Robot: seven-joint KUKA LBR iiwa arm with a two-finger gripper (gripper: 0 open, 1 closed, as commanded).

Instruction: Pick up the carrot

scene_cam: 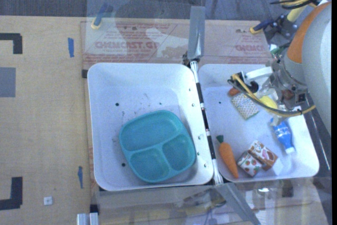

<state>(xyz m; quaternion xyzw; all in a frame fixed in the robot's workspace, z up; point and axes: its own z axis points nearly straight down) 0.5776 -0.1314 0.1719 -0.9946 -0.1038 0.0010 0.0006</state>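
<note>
The arm (321, 45) is cut off by the right edge, and its body covers the gripper (281, 93). Just left of the gripper, cables (247, 87) partly hide a small orange thing (234, 91), too small to name. The right bin (310, 158) is partly under the arm.

Single fixed camera above bench (42, 113), slanted down, both bins (105, 87) framed.

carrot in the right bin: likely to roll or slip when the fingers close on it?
Probably. The carrot looks smooth and tapered, so a pinch may squeeze it toward its thin end. Round in section, it could roll if nudged. It lies against the right bin's left wall, beside the small patterned boxes, leaving little finger room.
</note>
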